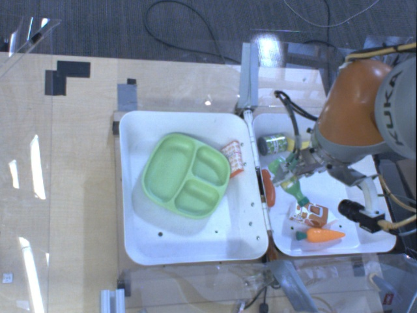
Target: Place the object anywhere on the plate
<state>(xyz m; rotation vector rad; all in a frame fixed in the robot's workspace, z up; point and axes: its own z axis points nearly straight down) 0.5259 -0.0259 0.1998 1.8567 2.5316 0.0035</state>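
I see the gripper [291, 167] low over the right bin [378, 240], mostly hidden under the arm's wrist — whether it grips anything, I cannot tell. One green plate [186, 175] sits in the left bin [130, 240]; one small packet [234, 157] lies at its 3 o'clock edge. At the gripper's 5 o'clock lies one carrot [324, 235]; at 10 o'clock, one jar [272, 143].
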